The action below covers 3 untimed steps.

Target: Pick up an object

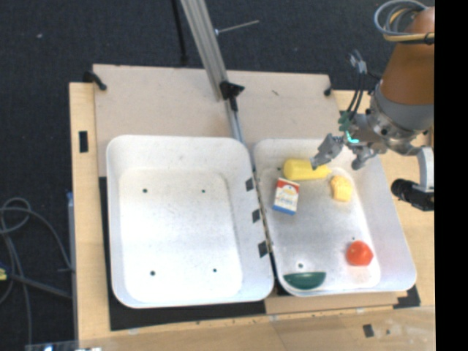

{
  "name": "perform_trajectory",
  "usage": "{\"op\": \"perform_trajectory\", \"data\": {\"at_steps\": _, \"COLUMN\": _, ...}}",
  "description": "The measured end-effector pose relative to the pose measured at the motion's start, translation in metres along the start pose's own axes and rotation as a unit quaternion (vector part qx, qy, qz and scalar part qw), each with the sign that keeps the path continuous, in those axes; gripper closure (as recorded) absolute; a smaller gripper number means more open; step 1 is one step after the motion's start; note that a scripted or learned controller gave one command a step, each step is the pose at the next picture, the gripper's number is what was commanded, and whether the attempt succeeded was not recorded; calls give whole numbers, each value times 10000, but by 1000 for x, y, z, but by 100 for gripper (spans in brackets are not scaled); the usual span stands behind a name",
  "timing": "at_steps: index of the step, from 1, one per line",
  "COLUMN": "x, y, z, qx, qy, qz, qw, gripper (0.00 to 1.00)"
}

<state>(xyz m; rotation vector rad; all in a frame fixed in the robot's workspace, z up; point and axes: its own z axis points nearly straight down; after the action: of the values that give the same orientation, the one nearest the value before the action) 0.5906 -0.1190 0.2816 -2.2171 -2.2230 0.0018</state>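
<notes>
While the gripper (342,153) hangs over the back of the right bin (387,225), its two fingers are spread apart with nothing between them, one finger tip sitting just above the right end of the long yellow block (301,170). That block lies flat near the bin's back edge. Just in front of it is a little red, white and blue carton (287,195), tilted a bit, close to the bin's left wall. To the right of the block there's a smaller yellow lump (341,188), can't tell what it is exactly. Further toward the front sits a round orange-red thing (359,254), like a small tomato or ball, and a dark green bowl-shaped piece (304,278) rests right at the front rim. The left bin (117,218) sits alongside, edges touching. A metal pole (205,39) slants across the board behind both bins
</notes>
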Motion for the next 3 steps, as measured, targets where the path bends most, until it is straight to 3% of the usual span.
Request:
{"op": "perform_trajectory", "data": {"at_steps": 1, "x": 0, "y": 1, "z": -2, "qx": -20, "qy": -1, "qz": 3, "qw": 10000, "gripper": 0}}
{"op": "perform_trajectory", "data": {"at_steps": 3, "x": -2, "y": -1, "z": 104, "qx": 3, "qy": -14, "qz": 31, "qw": 10000, "gripper": 0}}
